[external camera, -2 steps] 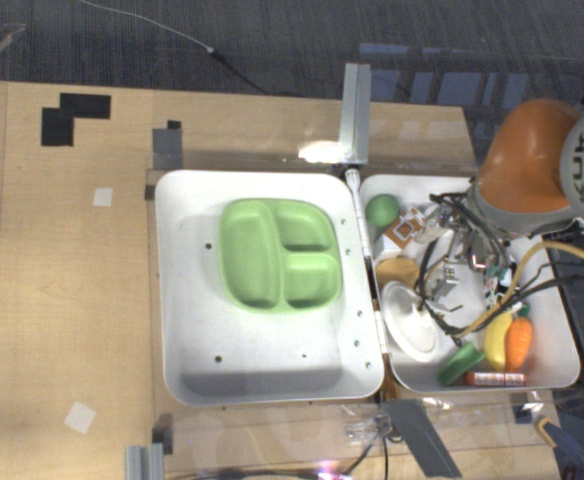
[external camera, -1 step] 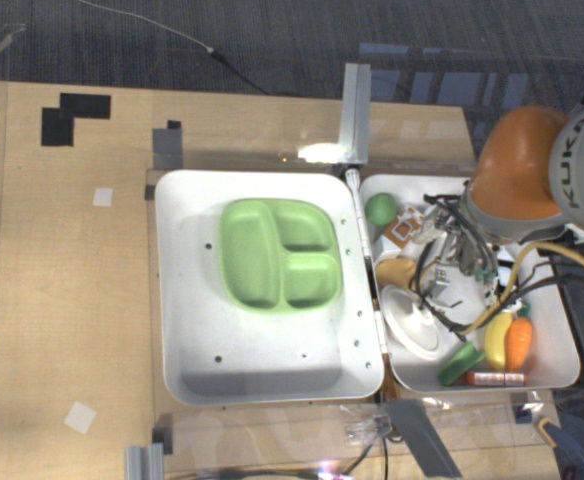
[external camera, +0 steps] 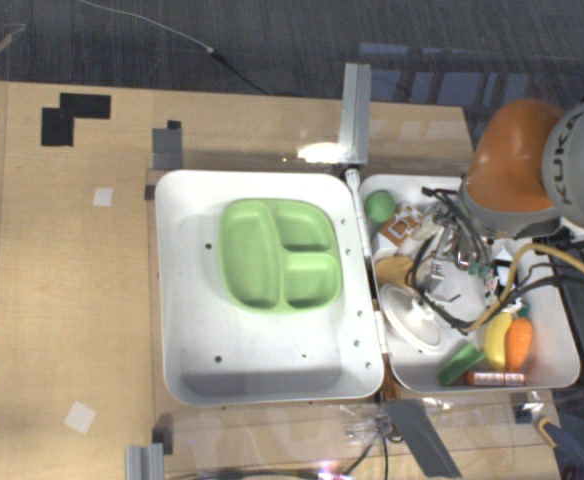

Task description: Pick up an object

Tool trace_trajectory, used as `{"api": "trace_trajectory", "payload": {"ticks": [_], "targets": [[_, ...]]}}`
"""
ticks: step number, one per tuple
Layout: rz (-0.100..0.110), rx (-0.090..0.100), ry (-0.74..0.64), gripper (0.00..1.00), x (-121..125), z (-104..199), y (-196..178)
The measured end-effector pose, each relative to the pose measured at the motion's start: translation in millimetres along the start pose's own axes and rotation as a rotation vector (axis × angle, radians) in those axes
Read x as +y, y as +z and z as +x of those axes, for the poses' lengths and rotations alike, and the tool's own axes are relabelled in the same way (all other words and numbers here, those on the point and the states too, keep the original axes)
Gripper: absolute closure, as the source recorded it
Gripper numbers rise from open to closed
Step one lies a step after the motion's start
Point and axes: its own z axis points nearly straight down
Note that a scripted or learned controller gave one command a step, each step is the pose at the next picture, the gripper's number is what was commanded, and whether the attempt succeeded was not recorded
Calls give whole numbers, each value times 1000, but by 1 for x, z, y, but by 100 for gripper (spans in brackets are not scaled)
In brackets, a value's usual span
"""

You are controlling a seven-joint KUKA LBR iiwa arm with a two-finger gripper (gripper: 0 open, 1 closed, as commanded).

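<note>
Crowding right white bin [external camera: 570,360]: green ball [external camera: 379,206], yellow toy [external camera: 495,340], orange carrot [external camera: 518,340], green cucumber [external camera: 461,362] | left white bin [external camera: 187,288]: green divided plate [external camera: 277,254], bare margins | gripper [external camera: 434,268]: low over toys, grip unreadable

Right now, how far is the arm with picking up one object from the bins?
Done: the arm has reached into the right bin, and its hand is low among the items. In hand: nothing visibly; cables hide the tips. Left: grasp and lift. The green ball, carrot and lemon lie in that bin; the green divided plate sits in the left bin.
</note>
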Motion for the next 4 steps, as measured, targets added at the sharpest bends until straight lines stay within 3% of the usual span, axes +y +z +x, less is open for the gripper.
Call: {"api": "trace_trajectory", "payload": {"ticks": [1,2,3,4], "targets": [[-15,11,-203,0,0,-41,-13],[-13,15,-235,0,23,-58,-5],[-12,-10,-307,0,16,-44,3],[-2,-18,-304,100,9,-49,-14]]}}
